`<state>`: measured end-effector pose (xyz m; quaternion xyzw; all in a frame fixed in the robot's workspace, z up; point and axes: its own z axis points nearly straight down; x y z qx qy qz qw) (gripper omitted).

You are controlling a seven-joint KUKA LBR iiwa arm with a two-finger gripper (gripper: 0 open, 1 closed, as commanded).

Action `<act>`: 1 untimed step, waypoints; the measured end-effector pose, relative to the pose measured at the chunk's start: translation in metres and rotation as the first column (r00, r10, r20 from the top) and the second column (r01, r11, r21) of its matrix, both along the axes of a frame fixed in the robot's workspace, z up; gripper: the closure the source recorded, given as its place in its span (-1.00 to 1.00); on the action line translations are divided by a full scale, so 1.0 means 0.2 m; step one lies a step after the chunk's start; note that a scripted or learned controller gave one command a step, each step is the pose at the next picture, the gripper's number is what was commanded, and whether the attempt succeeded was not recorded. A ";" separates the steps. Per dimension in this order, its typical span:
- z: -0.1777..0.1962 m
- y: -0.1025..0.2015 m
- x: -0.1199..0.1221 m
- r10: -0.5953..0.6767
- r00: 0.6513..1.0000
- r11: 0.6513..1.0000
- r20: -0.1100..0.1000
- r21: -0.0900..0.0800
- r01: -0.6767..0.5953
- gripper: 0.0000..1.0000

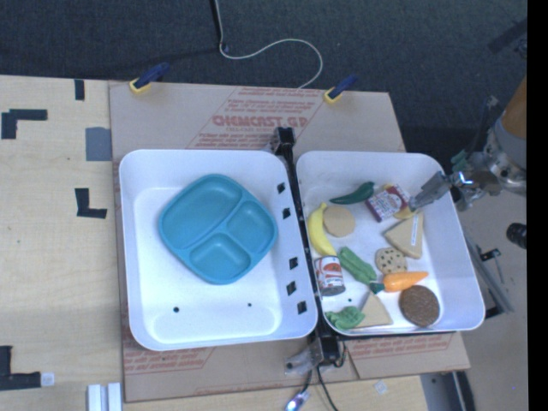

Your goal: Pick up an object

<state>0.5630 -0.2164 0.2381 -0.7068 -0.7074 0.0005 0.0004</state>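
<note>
The right bin point(445, 229) holds several toy foods: a yellow banana point(318, 229), a beige round biscuit point(339, 222), a dark green pepper point(353, 195), a red packet point(385, 202), a cheese wedge point(407, 238), a chip cookie point(390, 259), a green pickle point(358, 265), a carrot point(404, 280), a small can point(330, 275) and a brown patty point(419, 305). My gripper point(417, 202) reaches in from the right over this bin's upper right part. Its tip is just right of the red packet and above the cheese wedge. Nothing is seen held in it.
The left bin point(145, 255) carries a blue divided plate point(218, 227). A black divider point(295, 229) runs between the bins. Both sit on a cardboard sheet point(257, 118) held by clamps. A white cable point(274, 50) loops behind. A sandwich wedge point(375, 312) and a green leaf point(345, 318) lie at the right bin's front.
</note>
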 end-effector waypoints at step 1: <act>1.12 -0.04 -0.23 -0.001 1.000 1.000 0.019 -0.008 0.001 -1.00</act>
